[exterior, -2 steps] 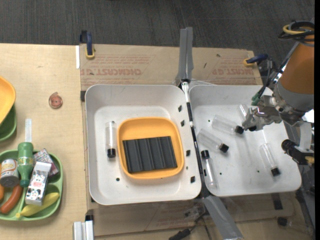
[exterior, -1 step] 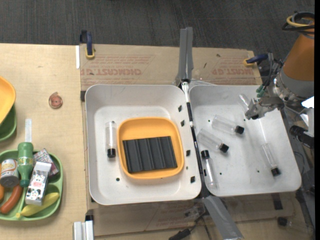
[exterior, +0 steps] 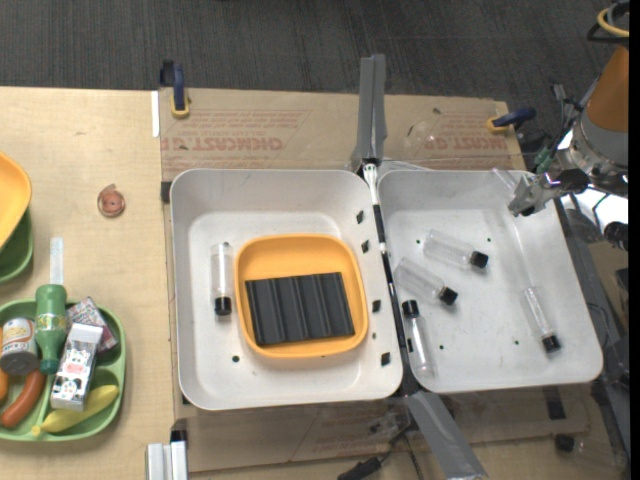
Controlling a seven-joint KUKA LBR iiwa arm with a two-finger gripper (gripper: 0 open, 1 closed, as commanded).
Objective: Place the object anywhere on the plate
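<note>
A black ribbed block (exterior: 299,308) lies flat in the middle of the orange plate (exterior: 300,248), which sits in the left bin (exterior: 190,368). A clear vial with a black cap (exterior: 220,279) lies just left of the plate on the bin floor. In the right bin (exterior: 480,368) four more vials are scattered: one (exterior: 455,251) near the centre, one (exterior: 427,285) just below it, one (exterior: 411,330) along the left wall, and one (exterior: 538,318) toward the right side. The gripper (exterior: 525,200) hangs over the right bin's upper right corner, above the rim; nothing shows between its fingers, and how far they are parted cannot be told. The arm (exterior: 608,118) enters from the right edge, its orange band just above the wrist, tilted down and leftward. The right bin's floor between the vials is open, as is the strip of left bin around the plate.
</note>
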